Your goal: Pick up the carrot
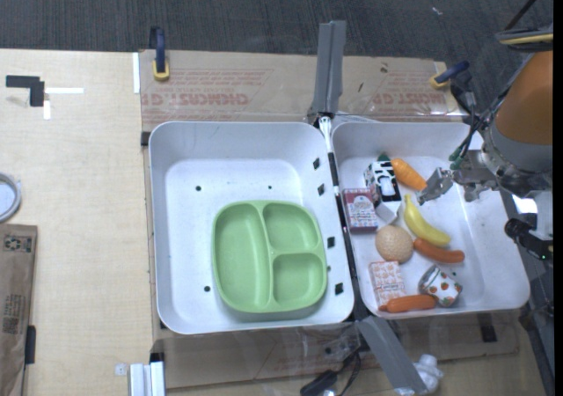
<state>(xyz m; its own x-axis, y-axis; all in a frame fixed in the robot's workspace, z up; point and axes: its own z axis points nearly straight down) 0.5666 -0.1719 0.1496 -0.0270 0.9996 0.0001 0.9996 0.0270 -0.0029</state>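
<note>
While the arm reached in from the right: it hung over the right bin's far-right part.
Arm: grey, with an orange band [528,108] above the wrist, near the right edge.
Gripper [450,183]: above the right bin, just right of the banana's upper end; fingers stood apart, with nothing seen between them.
Right bin [493,297]: white and shallow, crowded with small food items.
Carrot [408,174]: orange, lay tilted in the upper middle of the right bin, beside a black-and-white carton [383,178] on its left, near the gripper but apart from it.
Banana [424,222]: yellow, lay diagonally below the carrot.
Sausage [439,253]: orange-red, just under the banana's lower end.
Round bun [394,242]: tan, left of the banana.
Red box [360,208]: against the bin's left wall.
Pink packet [386,280]: below the bun.
Second orange piece [409,303]: long, lay along the near wall, could not be told apart from another carrot or sausage.
Small speckled item [442,285]: by the near-right corner, too small to identify.
Left bin [176,209]: white, held a green divided plate [268,255] with three compartments.
</note>
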